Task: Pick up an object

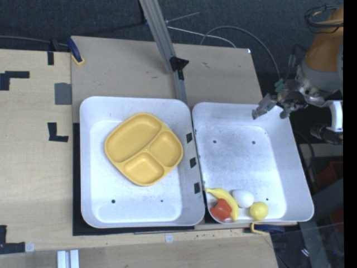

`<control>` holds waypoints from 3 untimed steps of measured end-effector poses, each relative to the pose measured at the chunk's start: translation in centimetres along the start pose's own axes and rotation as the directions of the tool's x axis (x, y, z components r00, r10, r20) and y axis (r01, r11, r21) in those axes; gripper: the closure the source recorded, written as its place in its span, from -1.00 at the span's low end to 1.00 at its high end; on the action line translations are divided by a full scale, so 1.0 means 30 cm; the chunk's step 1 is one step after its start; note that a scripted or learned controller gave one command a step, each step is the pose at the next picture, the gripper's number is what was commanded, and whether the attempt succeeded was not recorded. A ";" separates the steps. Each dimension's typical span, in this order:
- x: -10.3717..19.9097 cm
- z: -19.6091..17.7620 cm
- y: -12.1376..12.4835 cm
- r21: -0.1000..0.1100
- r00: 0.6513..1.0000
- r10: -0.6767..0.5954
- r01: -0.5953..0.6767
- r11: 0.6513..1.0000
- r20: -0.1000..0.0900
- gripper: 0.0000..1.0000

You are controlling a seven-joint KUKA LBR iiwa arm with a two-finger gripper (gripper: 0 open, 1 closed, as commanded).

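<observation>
1. The gripper (pixel 271 108) is held over the right bin's (pixel 290 149) upper right rim, fingers apparently parted, nothing gripped.
2. A banana (pixel 225 196), tomato (pixel 221 209), egg (pixel 243 197) and lemon (pixel 258 210) are clustered at its lower edge.
3. A yellow plate (pixel 144 149) is seen in the left bin (pixel 89 166).

Bench (pixel 122 66) bearing two white bins (pixel 92 149)

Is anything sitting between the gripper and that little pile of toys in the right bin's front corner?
Nothing visible. The gripper is over the right bin's far rim, and bare bin floor lies between it and the banana, white egg, red piece and yellow ball.
</observation>
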State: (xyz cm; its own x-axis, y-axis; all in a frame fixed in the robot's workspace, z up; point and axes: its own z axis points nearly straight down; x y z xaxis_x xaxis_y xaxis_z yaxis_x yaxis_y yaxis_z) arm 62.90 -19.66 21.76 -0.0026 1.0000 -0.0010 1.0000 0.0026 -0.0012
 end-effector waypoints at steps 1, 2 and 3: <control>0.000 0.000 0.000 0.000 1.000 0.000 0.000 1.000 0.000 -1.00; -0.001 0.183 -0.015 0.006 1.000 0.000 0.000 1.000 -0.001 -1.00; 0.004 0.329 -0.018 0.004 1.000 0.000 0.000 1.000 0.000 -1.00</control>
State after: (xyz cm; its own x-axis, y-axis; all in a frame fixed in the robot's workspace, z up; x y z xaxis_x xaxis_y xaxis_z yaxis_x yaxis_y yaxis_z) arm 62.35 -19.55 11.89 -0.0023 1.0000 -0.0007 1.0000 0.0023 -0.0054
